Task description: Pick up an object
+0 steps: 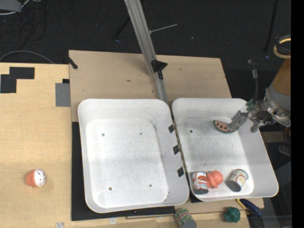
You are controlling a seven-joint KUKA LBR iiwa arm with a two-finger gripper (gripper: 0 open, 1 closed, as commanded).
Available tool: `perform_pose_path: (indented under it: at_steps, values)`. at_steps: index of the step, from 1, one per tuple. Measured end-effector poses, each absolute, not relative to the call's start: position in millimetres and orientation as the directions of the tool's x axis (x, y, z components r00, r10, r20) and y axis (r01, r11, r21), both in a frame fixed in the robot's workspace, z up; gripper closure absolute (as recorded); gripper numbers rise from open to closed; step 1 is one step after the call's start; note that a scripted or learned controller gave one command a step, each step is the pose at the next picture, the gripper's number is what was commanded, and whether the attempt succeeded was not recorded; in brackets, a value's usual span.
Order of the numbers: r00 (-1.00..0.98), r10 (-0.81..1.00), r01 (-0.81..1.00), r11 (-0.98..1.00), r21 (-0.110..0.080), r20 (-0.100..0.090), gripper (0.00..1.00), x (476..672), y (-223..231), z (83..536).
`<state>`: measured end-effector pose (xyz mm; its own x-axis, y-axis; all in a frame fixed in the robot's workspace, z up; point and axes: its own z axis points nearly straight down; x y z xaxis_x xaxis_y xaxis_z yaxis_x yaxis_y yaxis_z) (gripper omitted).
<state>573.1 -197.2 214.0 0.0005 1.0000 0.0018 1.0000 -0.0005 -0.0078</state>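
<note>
My gripper hangs over the right bin near its far right side, and its two fingers look spread, so it is open with nothing between them. The left finger ends right beside a small slice-shaped object with a reddish face that lies flat on the bin floor. Along the bin's near edge lie a red-and-white can, an orange-red lump touching it, and a tipped can with a dark end.
The left bin sits beside the right one. A metal rail slants in from the back. In front of the bins lie another can and a green object. An orange-and-white ball rests on the far-left bench.
</note>
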Motion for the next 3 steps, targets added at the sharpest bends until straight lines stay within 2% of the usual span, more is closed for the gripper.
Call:
perform_pose_path:
  at_steps: [1, 2, 3]
  values:
    - [0.0, 1.0, 1.0, 0.0, -0.006, 0.002, 0.0, 579.0, -195.2, 168.2]
    - [0.001, 1.0, 1.0, -0.001, -0.009, 0.002, 0.0, 573.3, -201.8, 108.3]
    - [0.003, 1.0, 1.0, -0.003, -0.004, 0.001, 1.0, 574.5, -202.9, 121.9]
